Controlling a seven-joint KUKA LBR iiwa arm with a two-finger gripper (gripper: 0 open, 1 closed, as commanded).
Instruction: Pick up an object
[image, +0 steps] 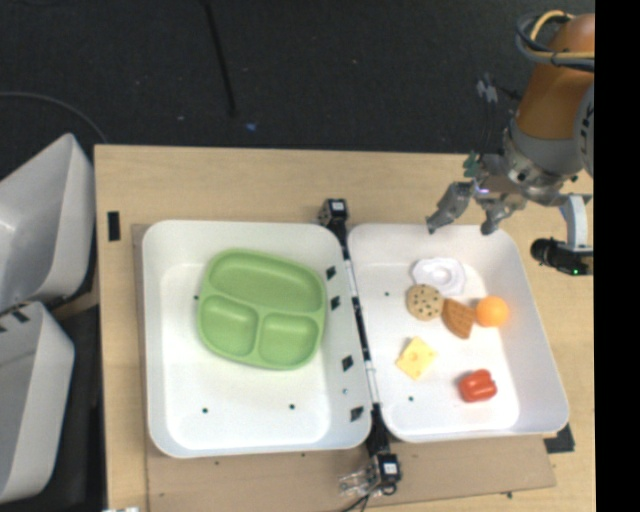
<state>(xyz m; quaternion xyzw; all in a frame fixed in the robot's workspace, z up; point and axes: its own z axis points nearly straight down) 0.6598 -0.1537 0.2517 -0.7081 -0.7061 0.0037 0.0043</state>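
Note:
The right bin (535, 380) holds several small food items: a white cup-like piece (439, 272), a round cookie (424, 301), a brown wedge (459, 319), an orange ball (491, 312), a yellow cheese piece (416, 358) and a red pepper (477, 385). My gripper (464, 218) hangs open above the bin's far edge, with nothing between its two spread fingers. It is behind and above the white piece, apart from all the items.
The left bin (175, 400) bears a green divided plate (262, 309). White objects (40, 230) stand off the bench at the left. A black clip (333, 211) sits between the bins at the back.

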